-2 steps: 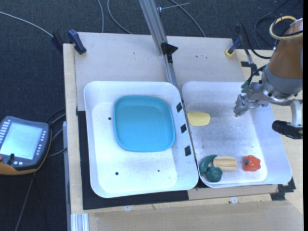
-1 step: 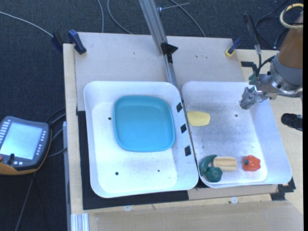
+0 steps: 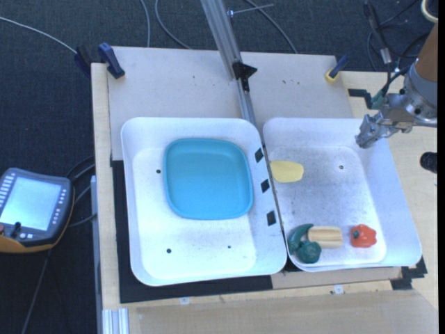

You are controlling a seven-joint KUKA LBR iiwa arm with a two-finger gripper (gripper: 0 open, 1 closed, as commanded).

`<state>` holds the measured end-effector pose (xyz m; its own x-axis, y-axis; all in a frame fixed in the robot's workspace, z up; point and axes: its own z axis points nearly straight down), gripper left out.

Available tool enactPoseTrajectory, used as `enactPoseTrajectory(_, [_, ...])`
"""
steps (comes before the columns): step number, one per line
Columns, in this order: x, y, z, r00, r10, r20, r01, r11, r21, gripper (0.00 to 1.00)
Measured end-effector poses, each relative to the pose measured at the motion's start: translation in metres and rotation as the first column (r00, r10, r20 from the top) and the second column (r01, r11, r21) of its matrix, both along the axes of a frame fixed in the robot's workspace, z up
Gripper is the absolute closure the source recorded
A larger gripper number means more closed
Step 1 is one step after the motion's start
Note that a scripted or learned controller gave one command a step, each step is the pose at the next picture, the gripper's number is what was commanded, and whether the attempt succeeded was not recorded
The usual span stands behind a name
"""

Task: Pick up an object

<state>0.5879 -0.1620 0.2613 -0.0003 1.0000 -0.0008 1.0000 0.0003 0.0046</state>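
Camera view: gripper [image 3: 366, 135] hangs over the far right edge of the right bin [image 3: 389, 186], nothing between its fingers
Fingers: can't tell if they're apart or together, honestly
Nearest pick: yellow piece [image 3: 286, 171], at the bin's left wall, left and a bit nearer than the gripper
Long axis: roughly left-right
Others: green pepper [image 3: 304, 243], tan block [image 3: 325, 236], red tomato [image 3: 362, 236] line the bin's near wall
Blue plate [image 3: 208, 178]: left of that bin

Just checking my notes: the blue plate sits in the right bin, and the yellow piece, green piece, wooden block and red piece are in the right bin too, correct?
Not quite. The camera view shows the blue plate in the left bin. The rest stands.
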Motion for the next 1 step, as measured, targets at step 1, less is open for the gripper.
enactPoseTrajectory(1, [-0.0051, 0.0562, -0.0125, 1.0, 0.004, -0.004, -0.004, 1.0, 0.002, 1.0])
